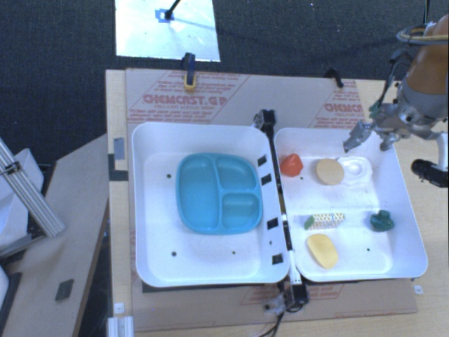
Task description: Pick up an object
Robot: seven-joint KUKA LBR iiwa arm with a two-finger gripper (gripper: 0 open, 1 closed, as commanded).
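So the gripper (370, 138) hangs over the back edge of the right bin (410, 258), its two fingers spread apart with nothing between them. No object is picked yet. Everything worth grabbing sits in that right bin: a red-orange lump (291, 164) near the divider, a tan round piece (329, 172) just beside a clear plastic piece (354, 168), a small striped bar (327, 219) with a green bit (309, 222) at its end, a yellow oval (322, 250) toward the front and a dark teal thing (382, 220) on the right side. The left bin (151, 258) holds a blue divided plate (217, 192).

Honestly the tan round piece looks like the easiest target, since it's nearest the open fingers. The trick would be centring over it, away from the clear piece touching its side, so a finger doesn't land on that. Dropping straight down and closing only once the fingers straddle it seems safest.
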